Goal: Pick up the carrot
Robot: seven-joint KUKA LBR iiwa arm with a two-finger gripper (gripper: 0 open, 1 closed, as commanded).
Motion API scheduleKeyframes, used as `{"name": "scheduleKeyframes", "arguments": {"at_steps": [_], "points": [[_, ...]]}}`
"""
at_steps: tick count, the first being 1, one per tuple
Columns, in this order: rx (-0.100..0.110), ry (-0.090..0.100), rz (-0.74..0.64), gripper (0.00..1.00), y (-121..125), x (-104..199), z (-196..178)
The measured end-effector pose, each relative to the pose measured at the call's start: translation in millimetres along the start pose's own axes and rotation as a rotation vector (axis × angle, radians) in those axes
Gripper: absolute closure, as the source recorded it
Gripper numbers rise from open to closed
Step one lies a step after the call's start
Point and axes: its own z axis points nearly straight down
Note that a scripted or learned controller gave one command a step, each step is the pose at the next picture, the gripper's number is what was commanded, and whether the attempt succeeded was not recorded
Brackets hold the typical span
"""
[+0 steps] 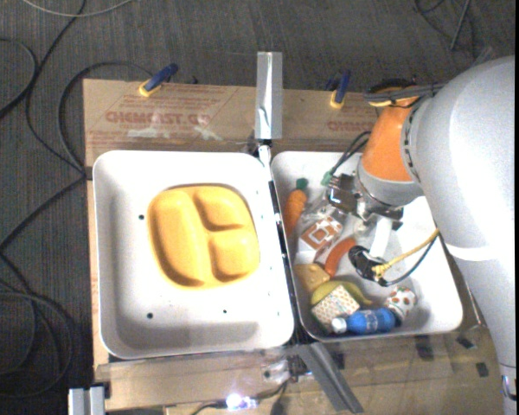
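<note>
wrist hides the claw (pixel 356 223) fingers.

Right bin (pixel 450 314): the carrot (pixel 294 207) lies against the left wall, hemmed by that wall on one side and a clear packet with an orange-and-white label (pixel 323 232) on the other. Open floor above the carrot, toward the back wall. The gripper (pixel 350 199) and its cables (pixel 396 262) crowd the bin's middle. The front is cluttered: potato-like piece (pixel 311 276), blue bottle (pixel 370 321). The left bin (pixel 121 318) has open floor around the yellow divided tray (pixel 206 235).
</note>
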Motion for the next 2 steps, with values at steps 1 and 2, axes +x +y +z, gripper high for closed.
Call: {"name": "scheduleKeyframes", "arguments": {"at_steps": [1,2], "points": [[-0.001,0.006,0.071,0.00,-68.8,-37.5,-0.3],[0.004,0.002,0.391,0.00,6.1,-1.3,1.6]]}}
